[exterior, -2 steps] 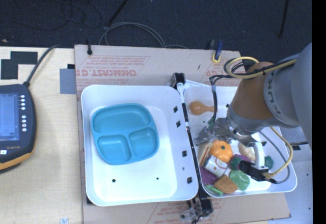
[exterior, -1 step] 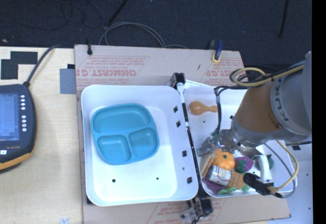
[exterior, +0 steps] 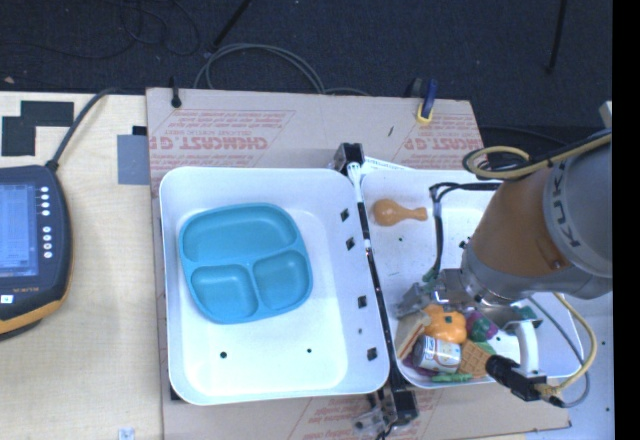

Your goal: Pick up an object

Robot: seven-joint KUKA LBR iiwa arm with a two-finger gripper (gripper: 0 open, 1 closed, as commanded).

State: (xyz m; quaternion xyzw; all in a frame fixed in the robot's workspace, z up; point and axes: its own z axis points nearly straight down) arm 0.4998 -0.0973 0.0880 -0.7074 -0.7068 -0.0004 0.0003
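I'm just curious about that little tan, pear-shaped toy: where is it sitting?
The tan toy lies alone near the far end of the right bin, close to the divider, away from the pile by the arm.

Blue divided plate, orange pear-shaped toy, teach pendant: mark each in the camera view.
blue divided plate [exterior: 243, 260]: camera view, the ridge where its three compartments meet.
orange pear-shaped toy [exterior: 386, 213]: camera view, its round fat end.
teach pendant [exterior: 22, 238]: camera view, its lit screen.

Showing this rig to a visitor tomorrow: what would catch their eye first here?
Probably the blue divided tray, alone in the left bin. Next, the grey-and-orange arm reaching in from the right over a heap of small colourful objects in the right bin's near corner, with a tan drumstick-shaped toy lying apart.
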